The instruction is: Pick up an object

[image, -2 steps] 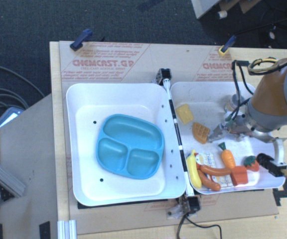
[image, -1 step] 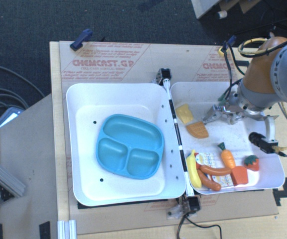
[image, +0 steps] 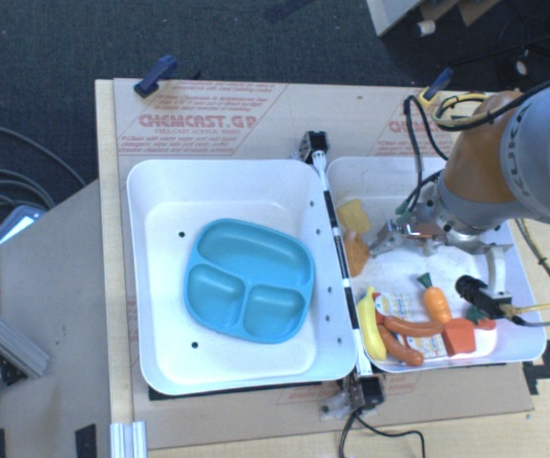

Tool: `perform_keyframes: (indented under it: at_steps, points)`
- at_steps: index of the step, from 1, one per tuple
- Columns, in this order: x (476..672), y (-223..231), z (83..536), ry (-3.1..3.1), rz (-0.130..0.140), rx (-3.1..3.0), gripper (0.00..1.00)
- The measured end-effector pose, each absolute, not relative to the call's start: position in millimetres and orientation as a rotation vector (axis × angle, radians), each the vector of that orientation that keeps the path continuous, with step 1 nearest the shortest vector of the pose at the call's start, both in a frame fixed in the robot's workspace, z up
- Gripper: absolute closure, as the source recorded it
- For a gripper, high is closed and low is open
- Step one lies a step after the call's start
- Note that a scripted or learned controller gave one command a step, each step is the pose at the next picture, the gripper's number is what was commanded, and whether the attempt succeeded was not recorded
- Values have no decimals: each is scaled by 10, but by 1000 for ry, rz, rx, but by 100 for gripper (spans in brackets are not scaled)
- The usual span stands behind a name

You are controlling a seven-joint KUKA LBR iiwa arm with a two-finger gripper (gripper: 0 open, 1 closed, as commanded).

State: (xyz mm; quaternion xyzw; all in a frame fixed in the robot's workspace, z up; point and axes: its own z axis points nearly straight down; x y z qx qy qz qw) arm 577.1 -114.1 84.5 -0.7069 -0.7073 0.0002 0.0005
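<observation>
Several toys sit in the right bin w/ my gripper above: carrot, banana, hot dog. Fingers' state: can't tell. I'd drop straight over the carrot, centred.

Grey arm bent low over the bench

The grey KUKA arm with its orange band reaches in from the right, wrist pointed down and to the left. The metal two-finger gripper hangs at its end (too small to judge how it stands).
</observation>
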Motion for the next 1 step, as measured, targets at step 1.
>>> perform_keyframes:
  at_steps: [1]
  points:
    - [5592, -1215, 848, -2219, 2, -2220, 0]
